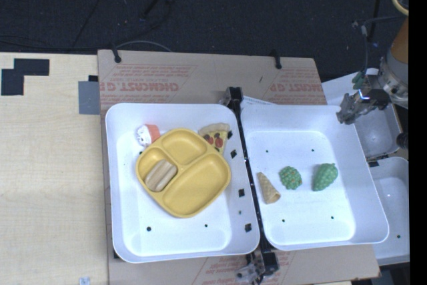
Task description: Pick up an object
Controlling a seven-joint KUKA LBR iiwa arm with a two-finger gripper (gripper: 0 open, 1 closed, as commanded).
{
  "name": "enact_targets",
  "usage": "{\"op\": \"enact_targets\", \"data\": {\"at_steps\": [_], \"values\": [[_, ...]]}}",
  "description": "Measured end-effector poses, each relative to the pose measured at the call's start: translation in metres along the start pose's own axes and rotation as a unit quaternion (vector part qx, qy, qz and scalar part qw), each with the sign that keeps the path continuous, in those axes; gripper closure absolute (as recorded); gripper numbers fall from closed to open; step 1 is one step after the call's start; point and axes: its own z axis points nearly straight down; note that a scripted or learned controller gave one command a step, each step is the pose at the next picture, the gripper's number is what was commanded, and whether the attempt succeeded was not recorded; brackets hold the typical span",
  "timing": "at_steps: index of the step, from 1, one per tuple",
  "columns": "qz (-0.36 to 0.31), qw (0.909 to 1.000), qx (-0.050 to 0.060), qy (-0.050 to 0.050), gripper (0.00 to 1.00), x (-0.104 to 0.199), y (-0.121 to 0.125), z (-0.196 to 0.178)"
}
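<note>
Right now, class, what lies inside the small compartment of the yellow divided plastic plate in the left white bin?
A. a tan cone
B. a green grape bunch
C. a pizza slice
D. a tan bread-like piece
D: a tan oblong bread-like piece lies in the small compartment of the yellow divided plate in the left white bin.

We see the bench (47, 163), light wood, carrying a cardboard sheet (207, 80). On the sheet we find two white bins: the left bin (127, 223) and, touching it on its right, the right bin (363, 217).
</note>
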Motion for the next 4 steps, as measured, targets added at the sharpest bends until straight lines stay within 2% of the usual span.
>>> {"op": "enact_targets", "data": {"at_steps": [1, 3, 4], "values": [[-0.001, 1.0, 0.002, 0.001, 1.0, 0.0, 0.0, -0.007], [-0.002, 1.0, 0.004, 0.002, 1.0, 0.104, -0.018, -0.014], [-0.002, 1.0, 0.004, 0.002, 1.0, 0.157, -0.017, -0.002]]}}
